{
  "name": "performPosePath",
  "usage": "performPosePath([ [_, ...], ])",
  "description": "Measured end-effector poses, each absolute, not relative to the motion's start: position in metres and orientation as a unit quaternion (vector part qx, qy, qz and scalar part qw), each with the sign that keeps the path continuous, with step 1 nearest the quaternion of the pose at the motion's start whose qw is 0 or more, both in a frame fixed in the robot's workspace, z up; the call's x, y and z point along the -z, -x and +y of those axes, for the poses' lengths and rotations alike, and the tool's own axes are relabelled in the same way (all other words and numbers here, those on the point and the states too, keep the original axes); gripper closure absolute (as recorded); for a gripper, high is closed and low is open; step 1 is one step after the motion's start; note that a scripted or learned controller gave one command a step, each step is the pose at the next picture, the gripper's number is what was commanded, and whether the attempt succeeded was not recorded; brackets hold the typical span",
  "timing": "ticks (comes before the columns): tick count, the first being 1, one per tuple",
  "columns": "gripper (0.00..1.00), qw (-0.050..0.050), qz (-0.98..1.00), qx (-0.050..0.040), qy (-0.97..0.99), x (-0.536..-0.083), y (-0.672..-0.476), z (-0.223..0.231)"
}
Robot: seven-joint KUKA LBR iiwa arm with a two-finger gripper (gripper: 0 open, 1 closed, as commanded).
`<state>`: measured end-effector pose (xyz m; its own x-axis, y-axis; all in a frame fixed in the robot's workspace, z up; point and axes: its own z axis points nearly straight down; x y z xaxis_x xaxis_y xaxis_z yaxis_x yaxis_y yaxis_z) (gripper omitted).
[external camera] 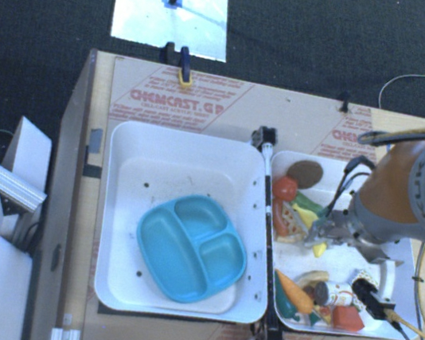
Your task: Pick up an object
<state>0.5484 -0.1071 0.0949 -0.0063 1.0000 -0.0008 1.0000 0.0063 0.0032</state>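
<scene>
Toy foods crowd the right bin (390, 336): a tomato (285, 189) near its left wall, a carrot (294, 293) toward the near-left corner. The gripper (320, 241) hangs between them; its opening cannot be made out

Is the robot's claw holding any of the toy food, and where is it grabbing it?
It cannot be told. The gripper is low in the right bin, beside the pizza slice, but nothing shows clearly between its fingers.
</scene>
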Motion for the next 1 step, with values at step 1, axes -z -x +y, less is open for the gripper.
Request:
performPosePath([
  [1, 1.0, 0.001, 0.709, -0.0016, -0.705, -0.1853, -0.5923, -0.0357],
])
